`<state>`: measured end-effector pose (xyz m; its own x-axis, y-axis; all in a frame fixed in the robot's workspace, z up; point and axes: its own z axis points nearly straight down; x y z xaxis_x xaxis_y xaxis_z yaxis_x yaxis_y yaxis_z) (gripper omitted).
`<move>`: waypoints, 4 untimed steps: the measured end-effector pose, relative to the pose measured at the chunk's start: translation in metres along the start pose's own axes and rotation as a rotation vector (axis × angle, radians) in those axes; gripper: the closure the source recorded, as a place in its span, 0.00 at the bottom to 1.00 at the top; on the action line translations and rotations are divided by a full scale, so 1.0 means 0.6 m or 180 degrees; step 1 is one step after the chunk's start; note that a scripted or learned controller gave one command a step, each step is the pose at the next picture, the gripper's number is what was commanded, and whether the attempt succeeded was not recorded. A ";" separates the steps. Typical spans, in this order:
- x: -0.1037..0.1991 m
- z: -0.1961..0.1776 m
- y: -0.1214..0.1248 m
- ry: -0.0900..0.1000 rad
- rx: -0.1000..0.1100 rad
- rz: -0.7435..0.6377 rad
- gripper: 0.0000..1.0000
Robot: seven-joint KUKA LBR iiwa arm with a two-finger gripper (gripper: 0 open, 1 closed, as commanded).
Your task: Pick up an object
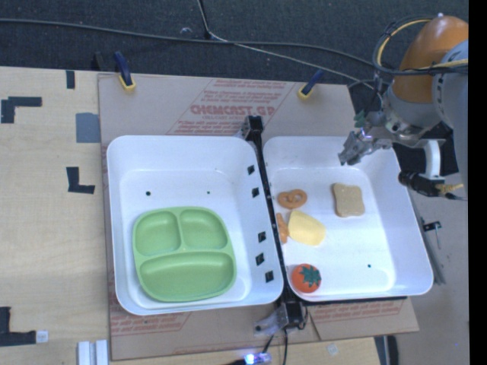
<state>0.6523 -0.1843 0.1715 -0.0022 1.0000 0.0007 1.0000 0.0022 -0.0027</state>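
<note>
The grey arm's tool [351, 155] was seen at the upper right of the frame, poised over the far rim of the right-hand shallow white bin [396, 238]; whether it was spread or pressed together could not be told. Nothing was seen pinched. Lower in that bin were found a tan bread slice [348, 200], a brown pretzel [292, 198], a yellow wedge [307, 228] and a red tomato [307, 277]. A green divided plate [183, 253] was seen in the left-hand white bin [179, 158].
</note>
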 end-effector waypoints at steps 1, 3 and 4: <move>0.004 -0.098 -0.005 -0.0003 -0.0006 -0.0001 1.00; 0.092 -0.098 -0.045 0.0006 0.0021 -0.0009 1.00; 0.178 -0.106 -0.069 0.0003 0.0013 -0.0013 1.00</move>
<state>0.6107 -0.0777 0.2352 -0.0063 1.0000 0.0017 1.0000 0.0063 -0.0068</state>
